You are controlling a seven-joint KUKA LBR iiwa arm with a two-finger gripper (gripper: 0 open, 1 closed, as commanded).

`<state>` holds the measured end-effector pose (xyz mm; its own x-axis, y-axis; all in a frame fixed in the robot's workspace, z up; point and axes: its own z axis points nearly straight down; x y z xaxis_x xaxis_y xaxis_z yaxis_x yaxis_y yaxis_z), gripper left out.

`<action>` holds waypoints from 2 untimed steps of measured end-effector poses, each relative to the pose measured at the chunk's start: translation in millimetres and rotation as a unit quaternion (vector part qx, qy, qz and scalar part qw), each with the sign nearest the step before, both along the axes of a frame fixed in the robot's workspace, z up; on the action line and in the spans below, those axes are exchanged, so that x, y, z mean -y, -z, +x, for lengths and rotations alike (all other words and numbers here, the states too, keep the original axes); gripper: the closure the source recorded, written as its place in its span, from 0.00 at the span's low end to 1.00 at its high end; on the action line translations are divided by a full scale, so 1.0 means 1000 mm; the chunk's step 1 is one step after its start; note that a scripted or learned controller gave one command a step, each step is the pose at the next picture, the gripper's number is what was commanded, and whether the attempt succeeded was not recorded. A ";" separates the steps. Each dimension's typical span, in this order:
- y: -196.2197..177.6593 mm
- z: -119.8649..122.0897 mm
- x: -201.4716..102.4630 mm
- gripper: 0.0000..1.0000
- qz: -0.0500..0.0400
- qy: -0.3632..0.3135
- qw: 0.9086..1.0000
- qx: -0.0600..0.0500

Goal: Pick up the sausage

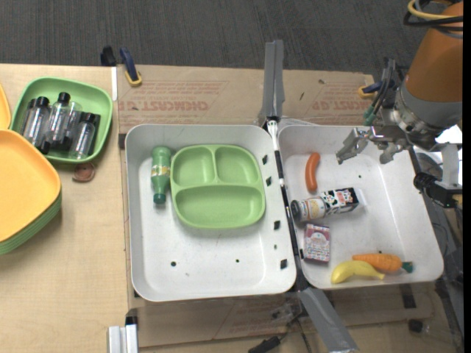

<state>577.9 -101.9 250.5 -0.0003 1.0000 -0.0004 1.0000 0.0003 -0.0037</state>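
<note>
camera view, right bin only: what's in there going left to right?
Milk bottle → sausage → small pink box → banana → carrot. The gripper hangs over the bin's far right, apart from the sausage.

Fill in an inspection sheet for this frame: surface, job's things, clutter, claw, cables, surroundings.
Surface: two white bins side by side, left bin and right bin, on a cardboard-covered bench.
Job's things: sausage lies free in the right bin.
Clutter: milk bottle, small pink box, banana, carrot in the right bin; divided green tray and green bottle in the left.
Claw: claw above the right bin, nothing between its fingers.
Cables: nothing seen.
Surroundings: green dish of vials, stacked orange plates.
</note>
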 end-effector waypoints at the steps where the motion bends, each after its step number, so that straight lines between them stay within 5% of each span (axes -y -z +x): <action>1: 0.138 -0.035 0.091 0.00 -0.002 0.085 0.996 0.012; 2: 0.144 0.004 0.067 0.00 -0.004 0.076 0.997 0.015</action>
<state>582.0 -168.8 106.5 0.1507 0.9886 -0.0052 0.9882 -0.1505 0.0273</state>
